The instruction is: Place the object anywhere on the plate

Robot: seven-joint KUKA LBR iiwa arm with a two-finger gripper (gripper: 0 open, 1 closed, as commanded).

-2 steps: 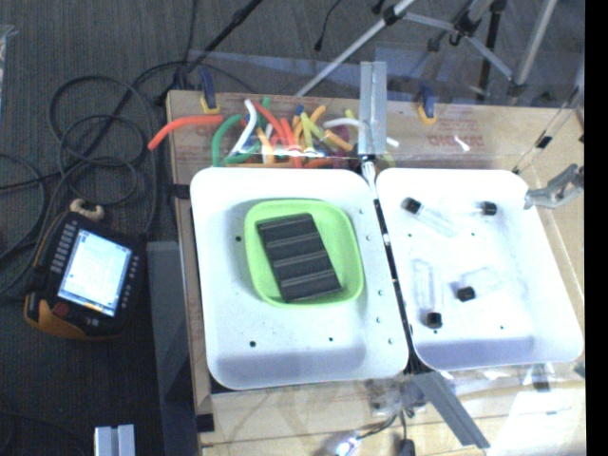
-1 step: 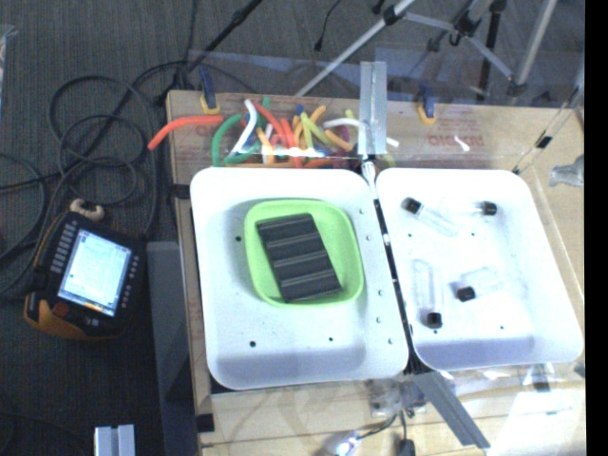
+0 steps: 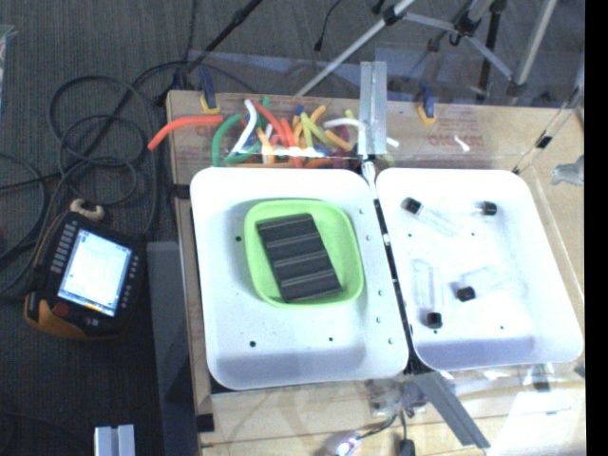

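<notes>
**Dark block already on the green plate, well left of the arm's side**

Lying flat in the middle of the square lime-green plastic plate [image 3: 255, 224]: a dark grey rectangular block with ribbed top [image 3: 299, 256], taken here to be the task's thing. Fully inside the plate's rim, no corner overhanging. Plate itself seated in the left shallow white bin [image 3: 285, 354], toward that bin's far half.

Long axis running from far to near, far end leaning a little to the left. Three broad ridges crossing the short way, with grooves between; matte, stiff-looking, probably easy to pinch across its narrow width.

Any reach from the right would have to cross the whole right shallow white bin [image 3: 518, 345] and the seam between the bins before arriving above the block. Judged from how things lie, placing looks done.

Scattered in the right bin, well apart from the plate: four small clear tubes with black caps [image 3: 427, 215], faint against the white.

State of the hand: cannot tell, whether spread or pressed together.

Behind both bins, on the wooden desk [image 3: 494, 126], a tangle of coloured strips [image 3: 275, 133].
</notes>
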